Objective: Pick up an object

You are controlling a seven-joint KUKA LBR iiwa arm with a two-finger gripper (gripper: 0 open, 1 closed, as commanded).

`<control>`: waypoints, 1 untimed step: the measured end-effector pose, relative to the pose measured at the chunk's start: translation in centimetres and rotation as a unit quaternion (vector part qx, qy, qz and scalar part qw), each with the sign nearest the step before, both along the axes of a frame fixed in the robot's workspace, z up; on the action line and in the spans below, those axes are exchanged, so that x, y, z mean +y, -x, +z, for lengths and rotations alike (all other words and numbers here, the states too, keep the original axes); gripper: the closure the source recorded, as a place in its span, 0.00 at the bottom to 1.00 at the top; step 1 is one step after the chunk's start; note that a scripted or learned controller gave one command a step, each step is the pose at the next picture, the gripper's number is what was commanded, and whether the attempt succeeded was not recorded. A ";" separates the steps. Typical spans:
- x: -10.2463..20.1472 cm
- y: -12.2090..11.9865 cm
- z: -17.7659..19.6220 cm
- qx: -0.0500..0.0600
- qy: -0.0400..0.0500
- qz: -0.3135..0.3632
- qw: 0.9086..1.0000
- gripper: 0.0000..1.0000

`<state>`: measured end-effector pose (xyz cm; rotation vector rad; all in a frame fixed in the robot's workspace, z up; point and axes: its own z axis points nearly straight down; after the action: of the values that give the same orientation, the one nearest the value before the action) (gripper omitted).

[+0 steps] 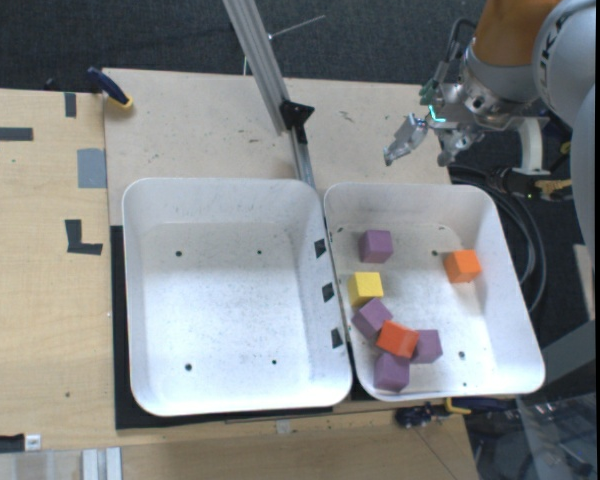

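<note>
The hand (pixel 417 140) hangs above the surface (pixel 200 118), just beyond the far rim of the right bin (pixel 510 268). It holds nothing; how far its fingers stand apart cannot be told.

The blocks all lie in the right bin. An orange block (pixel 463 265) sits alone toward the right wall, and a purple block (pixel 376 245) sits apart near the far end. A yellow block (pixel 366 287) lies just beside a crowded group nearer the camera, which includes another orange block (pixel 398 340).

Judgement: either lone block is the better target, since both have free sides. The hand should descend squarely over the block's middle and avoid the crowded group, where neighbours would obstruct the fingers.

No brand, label or writing can be read.
</note>
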<state>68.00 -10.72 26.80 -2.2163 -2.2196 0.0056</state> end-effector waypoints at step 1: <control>0.0 -0.1 0.3 -0.002 0.001 0.000 1.000 0.00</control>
<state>68.06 -10.75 27.12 -2.2188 -2.2238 0.0035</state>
